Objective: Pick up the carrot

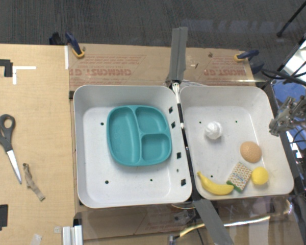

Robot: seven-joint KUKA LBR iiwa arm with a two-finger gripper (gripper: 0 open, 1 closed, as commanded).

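carrot | look: cannot tell | state and pose: cannot tell | place: cannot be made out among the things lying left of the pincer (pixel 281 120)
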